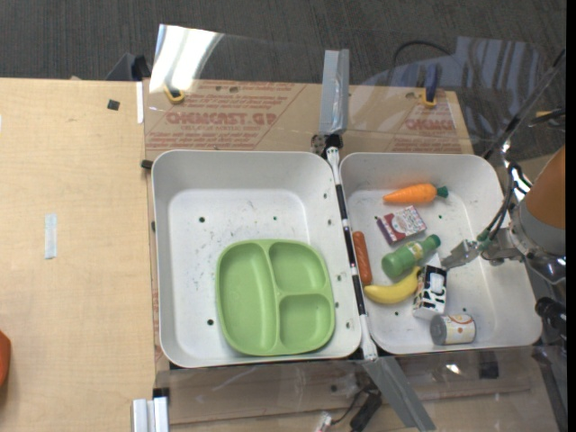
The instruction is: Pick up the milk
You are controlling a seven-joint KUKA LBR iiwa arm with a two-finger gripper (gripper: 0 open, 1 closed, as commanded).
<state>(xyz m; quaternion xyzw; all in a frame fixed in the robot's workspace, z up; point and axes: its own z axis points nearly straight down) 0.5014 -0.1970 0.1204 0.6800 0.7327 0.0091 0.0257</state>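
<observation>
The pincer hangs over the right bin near its right wall, just right of the milk; whether its fingers are apart or together cannot be told. The milk lies in that bin's front half, touching the banana, with the can just in front and the green bottle behind.

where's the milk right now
The milk is in the right bin, near its front, beside the banana and just behind the can.

End effector hovers just beside the milk — right bin.
</observation>
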